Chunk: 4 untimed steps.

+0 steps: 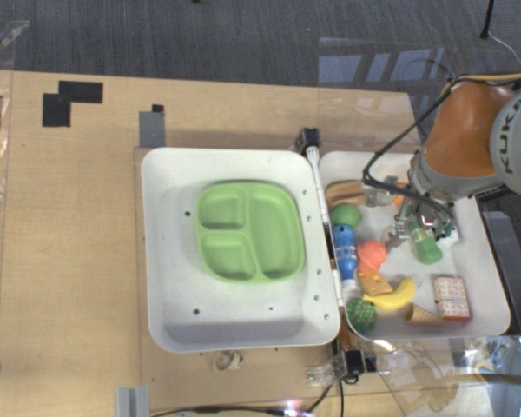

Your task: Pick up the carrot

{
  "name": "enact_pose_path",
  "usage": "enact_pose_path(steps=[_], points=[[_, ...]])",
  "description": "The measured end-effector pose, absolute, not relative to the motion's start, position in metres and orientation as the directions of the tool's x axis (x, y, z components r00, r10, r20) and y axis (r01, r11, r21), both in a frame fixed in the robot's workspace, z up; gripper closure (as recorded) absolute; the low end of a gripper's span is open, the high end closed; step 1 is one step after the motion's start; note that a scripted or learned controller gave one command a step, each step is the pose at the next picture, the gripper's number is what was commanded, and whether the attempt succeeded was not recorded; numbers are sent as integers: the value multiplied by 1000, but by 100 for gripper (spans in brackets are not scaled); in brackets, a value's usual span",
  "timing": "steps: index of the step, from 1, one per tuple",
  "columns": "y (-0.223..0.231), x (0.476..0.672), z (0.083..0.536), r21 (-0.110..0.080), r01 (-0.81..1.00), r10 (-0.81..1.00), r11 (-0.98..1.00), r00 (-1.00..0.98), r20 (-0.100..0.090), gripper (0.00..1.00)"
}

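Carrot: my best reading is the piece lying under the tool in the right bin. It shows as a green leafy end and a small orange sliver, with the middle hidden, so this identification is tentative.
Other candidate: a salmon-orange lump lies at about 8 o'clock from the gripper, near it. It looks too rounded to be a carrot.
Carrot from tool: directly beneath the gripper. The green end pokes out at 5 o'clock and the orange sliver at 11 o'clock.
Long axis: judged to run from 11 o'clock to 5 o'clock across the bin, if the two visible ends belong to one piece.
Gripper opening: cannot tell, because the wrist and cables cover it from above.
Contact: cannot tell whether the tool touches the carrot or hangs just over it.
Arm pose: the arm comes in from 3 o'clock, and its orange band sits at 1 o'clock from the gripper. The wrist points steeply down into the upper middle of the right bin.
Neighbours: a banana is at 7 o'clock and a small box at 5 o'clock, both apart from the tool.
Left bin: holds a green divided tray, well apart at 9 o'clock, which plays no part in the grasp.
Next move, as a judgement: close across the short width of the carrot, then lift straight up.
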State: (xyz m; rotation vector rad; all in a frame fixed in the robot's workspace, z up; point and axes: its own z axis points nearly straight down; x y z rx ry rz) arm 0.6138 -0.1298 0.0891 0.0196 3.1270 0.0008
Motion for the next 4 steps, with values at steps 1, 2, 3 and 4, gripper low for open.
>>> enact_pose_path(steps=[1, 2, 3, 4], points=[[-151, 669, 88, 4, 28, 28, 1000, -1000, 6, 0], [-142, 654, 160, 3, 296, 296, 955, -955, -17, 0], [-185, 657, 86, -2, 484, 484, 875, -875, 4, 0], [-135, 613, 88, 8, 754, 754, 656, -656, -7, 0]])
